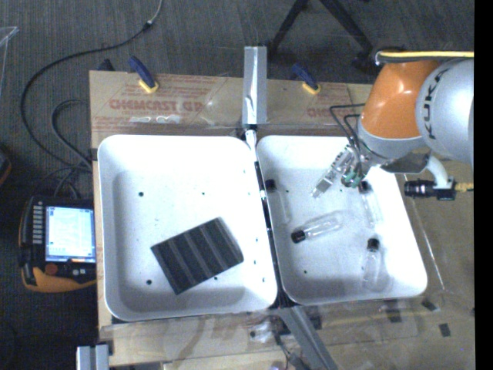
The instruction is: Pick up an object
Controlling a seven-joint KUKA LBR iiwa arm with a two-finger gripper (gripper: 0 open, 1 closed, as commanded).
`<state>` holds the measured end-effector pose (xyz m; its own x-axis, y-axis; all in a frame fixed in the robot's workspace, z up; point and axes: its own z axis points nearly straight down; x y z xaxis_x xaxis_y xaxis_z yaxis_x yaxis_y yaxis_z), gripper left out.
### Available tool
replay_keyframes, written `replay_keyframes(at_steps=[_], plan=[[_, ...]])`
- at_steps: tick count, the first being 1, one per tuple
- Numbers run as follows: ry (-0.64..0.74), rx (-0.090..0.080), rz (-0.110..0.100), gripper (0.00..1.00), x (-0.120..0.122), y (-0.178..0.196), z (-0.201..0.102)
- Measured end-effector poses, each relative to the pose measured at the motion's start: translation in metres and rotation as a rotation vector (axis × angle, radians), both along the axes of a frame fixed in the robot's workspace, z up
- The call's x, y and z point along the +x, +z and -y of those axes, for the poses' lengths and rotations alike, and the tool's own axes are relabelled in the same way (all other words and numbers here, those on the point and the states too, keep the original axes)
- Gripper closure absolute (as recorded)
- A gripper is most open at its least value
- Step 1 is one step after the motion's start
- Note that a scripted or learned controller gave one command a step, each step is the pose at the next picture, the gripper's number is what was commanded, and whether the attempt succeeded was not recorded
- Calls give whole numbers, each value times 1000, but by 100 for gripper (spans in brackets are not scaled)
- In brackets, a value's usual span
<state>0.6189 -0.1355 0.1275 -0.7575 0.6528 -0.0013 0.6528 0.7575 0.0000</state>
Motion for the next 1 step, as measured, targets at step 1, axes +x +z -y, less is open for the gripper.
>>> replay_keyframes(at_steps=[1], plan=[[-107,0,2,100,10,120,-10]])
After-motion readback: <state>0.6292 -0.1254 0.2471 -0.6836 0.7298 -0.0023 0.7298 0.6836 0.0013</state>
